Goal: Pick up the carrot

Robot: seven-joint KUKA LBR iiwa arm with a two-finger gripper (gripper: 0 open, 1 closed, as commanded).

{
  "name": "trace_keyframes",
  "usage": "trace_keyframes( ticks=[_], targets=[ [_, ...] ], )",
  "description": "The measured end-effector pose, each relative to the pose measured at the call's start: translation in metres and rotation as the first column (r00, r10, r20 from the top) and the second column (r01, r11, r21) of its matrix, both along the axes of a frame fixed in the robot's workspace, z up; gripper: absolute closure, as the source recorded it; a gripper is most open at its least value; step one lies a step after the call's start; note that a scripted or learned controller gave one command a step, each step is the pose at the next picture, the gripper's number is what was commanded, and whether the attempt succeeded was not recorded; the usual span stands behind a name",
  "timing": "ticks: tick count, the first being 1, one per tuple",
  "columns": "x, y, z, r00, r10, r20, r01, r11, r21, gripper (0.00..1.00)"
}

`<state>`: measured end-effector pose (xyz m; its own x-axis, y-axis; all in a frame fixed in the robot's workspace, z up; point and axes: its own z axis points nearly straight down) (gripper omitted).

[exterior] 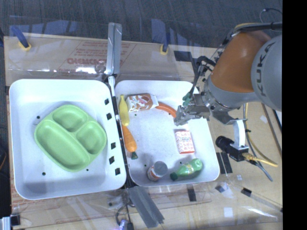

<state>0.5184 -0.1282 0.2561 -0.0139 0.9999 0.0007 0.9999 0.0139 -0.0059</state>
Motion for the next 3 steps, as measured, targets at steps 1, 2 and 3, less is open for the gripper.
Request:
trace_keyframes(
  ticks=[1, 2, 3],
  targets=[
    [0.0, 0.0, 0.0, 1.0, 0.0, 0.0, 0.0, 1.0, 0.0, 0.0],
    [-0.021, 0.033, -0.156, 0.995, 0.103, 0.002, -0.103, 0.995, 0.0, 0.0],
    [0.019, 0.034, -0.165, 1.0, -0.03, 0.003, 0.03, 1.0, 0.0, 0.0]
  ],
)
